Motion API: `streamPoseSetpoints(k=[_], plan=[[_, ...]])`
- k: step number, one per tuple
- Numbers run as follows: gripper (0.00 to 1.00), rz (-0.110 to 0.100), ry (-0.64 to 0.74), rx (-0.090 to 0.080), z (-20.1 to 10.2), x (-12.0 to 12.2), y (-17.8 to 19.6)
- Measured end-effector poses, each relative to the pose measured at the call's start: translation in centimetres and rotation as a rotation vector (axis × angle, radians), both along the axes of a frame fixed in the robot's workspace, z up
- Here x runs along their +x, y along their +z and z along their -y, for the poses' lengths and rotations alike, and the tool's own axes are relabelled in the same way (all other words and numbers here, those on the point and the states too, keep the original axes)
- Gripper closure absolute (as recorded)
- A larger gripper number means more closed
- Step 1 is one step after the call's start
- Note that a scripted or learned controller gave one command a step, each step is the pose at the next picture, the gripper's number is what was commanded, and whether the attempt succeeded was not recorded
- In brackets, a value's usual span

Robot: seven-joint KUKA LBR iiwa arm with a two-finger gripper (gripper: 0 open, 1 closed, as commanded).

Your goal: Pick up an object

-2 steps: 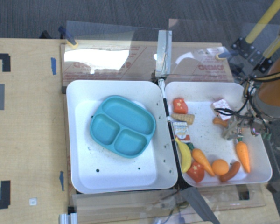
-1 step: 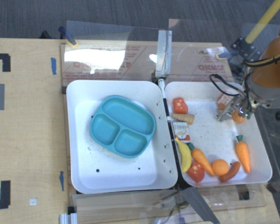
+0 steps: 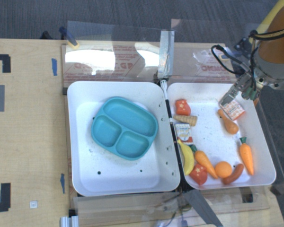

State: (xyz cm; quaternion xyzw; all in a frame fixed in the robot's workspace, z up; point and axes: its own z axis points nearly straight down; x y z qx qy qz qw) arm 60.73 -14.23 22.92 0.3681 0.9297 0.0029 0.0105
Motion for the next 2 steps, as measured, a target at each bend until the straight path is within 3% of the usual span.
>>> streamPoseSetpoints(k=[1, 2], plan=[[1.0, -0.019, -0.012, 0.005, -8.0, -2.7, 0.5], [1.0, -0.011, -0.056, 0.001, -1.7, -5.7, -13.8]])
